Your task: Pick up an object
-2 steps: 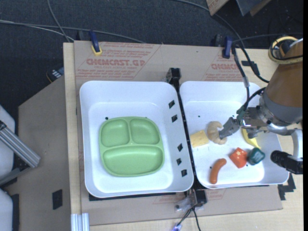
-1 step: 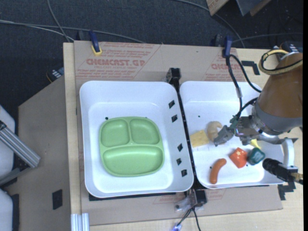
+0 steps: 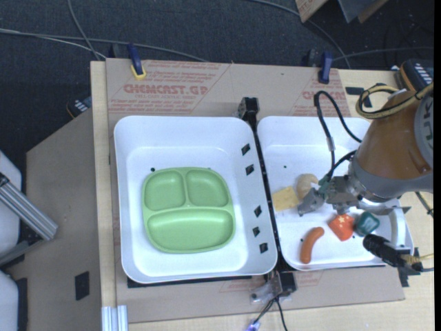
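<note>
- The hand point(image 3: 318, 197) hangs low in the right white bin point(image 3: 289, 133); whether it is wide or narrow I cannot tell.
- Just beside it lies a beige rounded toy food piece point(image 3: 306, 182), probably light, smooth and rigid; gripping across its middle looks best.

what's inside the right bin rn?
Right bin holds a sausage, a yellow piece, a beige lump and an orange-red item. The arm covers the bin's right part.

Dark carpet point(image 3: 172, 19) — cables point(image 3: 83, 19) trailing.
</note>
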`<control>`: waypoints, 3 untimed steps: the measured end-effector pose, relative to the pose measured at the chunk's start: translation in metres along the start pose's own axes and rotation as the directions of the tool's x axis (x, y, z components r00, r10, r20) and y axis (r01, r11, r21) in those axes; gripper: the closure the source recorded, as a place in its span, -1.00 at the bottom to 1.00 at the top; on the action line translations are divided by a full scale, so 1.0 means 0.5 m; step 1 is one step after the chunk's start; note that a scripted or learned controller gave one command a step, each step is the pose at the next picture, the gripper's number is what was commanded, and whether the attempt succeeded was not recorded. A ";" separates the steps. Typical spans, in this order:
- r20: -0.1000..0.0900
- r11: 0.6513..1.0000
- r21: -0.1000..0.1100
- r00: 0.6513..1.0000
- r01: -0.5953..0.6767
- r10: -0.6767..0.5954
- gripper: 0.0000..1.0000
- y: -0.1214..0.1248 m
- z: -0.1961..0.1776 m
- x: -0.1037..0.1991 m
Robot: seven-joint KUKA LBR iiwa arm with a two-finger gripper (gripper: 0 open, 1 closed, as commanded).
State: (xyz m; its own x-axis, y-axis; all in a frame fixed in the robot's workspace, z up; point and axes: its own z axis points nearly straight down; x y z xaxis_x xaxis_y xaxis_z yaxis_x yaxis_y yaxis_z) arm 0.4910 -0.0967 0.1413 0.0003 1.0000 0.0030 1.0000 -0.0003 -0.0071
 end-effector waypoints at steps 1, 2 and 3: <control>0.001 1.000 -0.007 1.000 -0.001 0.001 1.00 0.003 -0.027 0.000; 0.004 1.000 -0.013 1.000 0.001 -0.001 1.00 0.023 -0.127 -0.007; 0.004 1.000 -0.013 1.000 0.002 -0.002 1.00 0.025 -0.235 -0.007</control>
State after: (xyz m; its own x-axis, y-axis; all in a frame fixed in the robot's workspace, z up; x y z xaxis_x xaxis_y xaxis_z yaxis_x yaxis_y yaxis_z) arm 0.5044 -0.1005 0.2587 -0.0017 1.0000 -0.0009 1.0000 0.0018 0.0064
